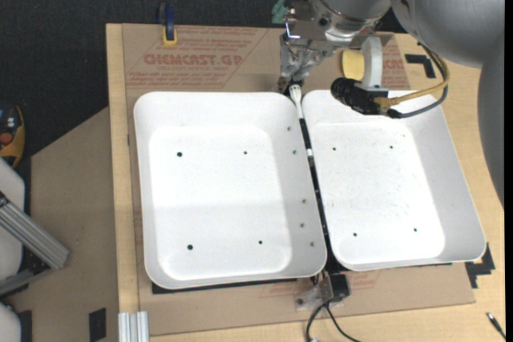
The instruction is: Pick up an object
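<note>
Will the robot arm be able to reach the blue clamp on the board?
Probably yes: the gripper hangs by the left bin's back corner, and only flat brown board lies between it and the blue clamp.

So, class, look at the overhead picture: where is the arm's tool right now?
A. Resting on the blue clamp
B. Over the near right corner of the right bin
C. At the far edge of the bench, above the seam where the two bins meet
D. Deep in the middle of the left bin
C: the tool hangs at the far end of the seam between the left bin and the right bin.
</note>
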`<state>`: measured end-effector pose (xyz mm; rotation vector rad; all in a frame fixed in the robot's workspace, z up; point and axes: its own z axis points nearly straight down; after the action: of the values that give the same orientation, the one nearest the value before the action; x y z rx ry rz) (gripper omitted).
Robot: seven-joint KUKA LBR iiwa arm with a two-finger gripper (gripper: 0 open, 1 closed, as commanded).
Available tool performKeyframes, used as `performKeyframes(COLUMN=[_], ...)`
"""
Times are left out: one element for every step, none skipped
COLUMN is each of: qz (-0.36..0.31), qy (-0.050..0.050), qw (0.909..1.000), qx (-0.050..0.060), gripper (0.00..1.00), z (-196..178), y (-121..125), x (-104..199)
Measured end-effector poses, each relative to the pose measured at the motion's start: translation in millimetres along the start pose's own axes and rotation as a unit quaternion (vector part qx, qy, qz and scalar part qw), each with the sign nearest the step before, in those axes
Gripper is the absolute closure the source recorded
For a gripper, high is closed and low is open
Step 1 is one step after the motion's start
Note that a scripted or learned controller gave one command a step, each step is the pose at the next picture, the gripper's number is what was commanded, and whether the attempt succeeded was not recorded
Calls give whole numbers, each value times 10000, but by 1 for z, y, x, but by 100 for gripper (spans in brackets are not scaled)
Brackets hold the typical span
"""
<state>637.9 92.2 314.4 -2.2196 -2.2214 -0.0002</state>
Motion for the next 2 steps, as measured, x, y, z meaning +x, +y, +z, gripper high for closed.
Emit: performKeyframes(qz=[7, -7], qy=[-2, -6], qw=[10000, 10000], qx=[-8, -24], gripper=[100, 100], z=[-18, 18], y=[-13, 30], x=[-12, 19])
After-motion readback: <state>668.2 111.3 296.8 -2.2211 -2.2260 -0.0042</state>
